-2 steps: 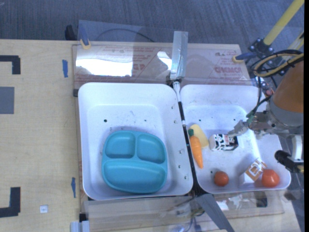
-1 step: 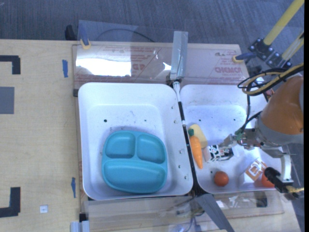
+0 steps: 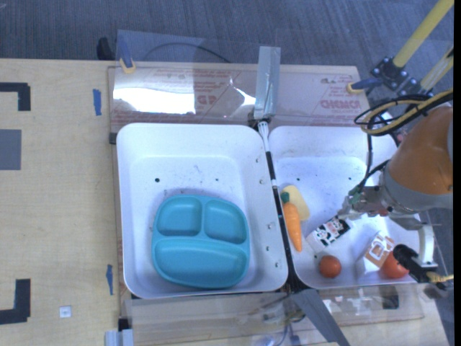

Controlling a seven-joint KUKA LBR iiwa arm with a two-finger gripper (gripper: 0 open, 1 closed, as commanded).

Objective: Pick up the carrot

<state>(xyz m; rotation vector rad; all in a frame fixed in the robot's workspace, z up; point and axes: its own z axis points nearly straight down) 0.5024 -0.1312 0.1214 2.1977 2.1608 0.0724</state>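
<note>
I've got the claw (image 3: 351, 209) low in the right bin (image 3: 317, 146), but I cannot tell its grip state. The carrot (image 3: 292, 225) lies to its left against the bin wall, an awkward spot, black-and-white carton (image 3: 329, 232) between

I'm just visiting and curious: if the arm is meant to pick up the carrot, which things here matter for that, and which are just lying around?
Part of the job:
carrot, by the right bin's left wall
gripper
right bin, holding the carrot

Just lying about:
blue divided plate in the left bin
black-and-white carton
tomato
orange-and-white packet
</note>
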